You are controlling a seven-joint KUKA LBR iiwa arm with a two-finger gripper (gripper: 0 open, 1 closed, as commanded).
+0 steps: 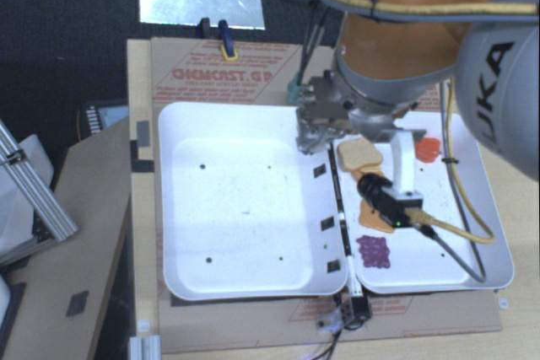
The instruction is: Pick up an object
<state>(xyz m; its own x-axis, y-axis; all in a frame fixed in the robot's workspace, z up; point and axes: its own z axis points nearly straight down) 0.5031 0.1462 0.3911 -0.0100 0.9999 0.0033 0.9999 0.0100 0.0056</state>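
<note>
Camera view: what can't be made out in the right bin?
Right bin: far end hidden by the arm.
Orange piece: partly under the arm, shape unclear.
Red piece: small, cut off by the arm, kind unclear.
Tool: blurred and dark; whether it holds anything can't be told.

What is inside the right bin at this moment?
A tan bread slice, a red piece, an orange piece and purple grapes. The arm covers the right bin's far part.

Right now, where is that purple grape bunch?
In the camera view, the purple grape bunch lies in the right bin, near its front corner by the middle divide, just below a flat orange piece.
</note>
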